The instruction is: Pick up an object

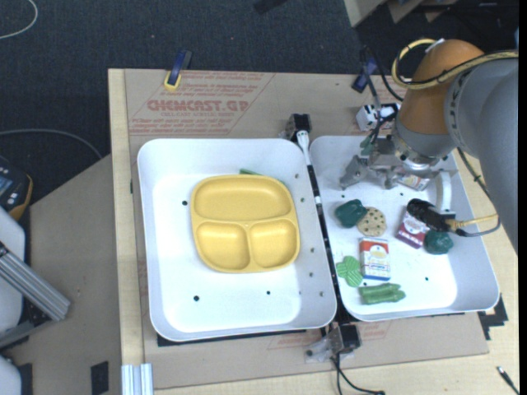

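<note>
The desk carries two shallow white bins side by side. The left bin holds a yellow three-compartment tray near its middle, closer to the far edge than the near one. A sliver of something green peeks out just beyond the tray's far rim.

The loose objects for picking lie in the right bin. A dark green lump sits by that bin's left edge, about halfway along it, and a round speckled cookie touches its right side. Nearer the front edge stands a small red, white and orange box. A pale green piece lies just to the left of the box, toward the left edge. A long green pod-like piece lies flat close to the near edge. Toward the right edge a maroon and white packet rests beside a teal-green lump, and the two seem to touch.

The gripper hangs over the far part of the right bin, close to its far edge, with the grey arm and orange band behind it. The dark green lump and the cookie lie just in front of it, apart from it. How far the gripper is open cannot be told from this slant, and no object is seen in its grasp.
</note>
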`<action>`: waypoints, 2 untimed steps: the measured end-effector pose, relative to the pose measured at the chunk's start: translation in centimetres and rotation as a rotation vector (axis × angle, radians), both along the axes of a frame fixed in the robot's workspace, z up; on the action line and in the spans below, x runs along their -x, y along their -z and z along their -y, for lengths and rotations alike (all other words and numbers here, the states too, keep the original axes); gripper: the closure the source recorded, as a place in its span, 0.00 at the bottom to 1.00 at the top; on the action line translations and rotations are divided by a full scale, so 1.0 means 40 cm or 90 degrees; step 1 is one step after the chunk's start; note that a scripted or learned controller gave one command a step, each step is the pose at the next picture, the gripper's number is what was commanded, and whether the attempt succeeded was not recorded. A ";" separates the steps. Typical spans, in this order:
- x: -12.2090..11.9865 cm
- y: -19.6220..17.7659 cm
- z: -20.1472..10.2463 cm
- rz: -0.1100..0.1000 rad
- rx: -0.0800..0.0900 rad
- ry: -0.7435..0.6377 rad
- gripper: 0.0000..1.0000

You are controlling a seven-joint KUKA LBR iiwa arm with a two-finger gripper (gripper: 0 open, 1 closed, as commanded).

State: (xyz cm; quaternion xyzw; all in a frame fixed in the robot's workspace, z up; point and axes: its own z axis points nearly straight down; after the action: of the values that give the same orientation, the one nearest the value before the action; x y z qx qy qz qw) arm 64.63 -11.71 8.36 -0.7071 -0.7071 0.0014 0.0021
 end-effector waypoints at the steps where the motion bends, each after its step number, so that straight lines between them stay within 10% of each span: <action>1: -0.003 -0.031 0.000 0.003 0.001 0.000 1.00; 2: 0.015 -0.173 -0.012 0.007 0.001 0.000 1.00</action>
State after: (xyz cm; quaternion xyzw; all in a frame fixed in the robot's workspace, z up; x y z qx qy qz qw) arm 64.02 -11.23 15.29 -0.7071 -0.7071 -0.0015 -0.0023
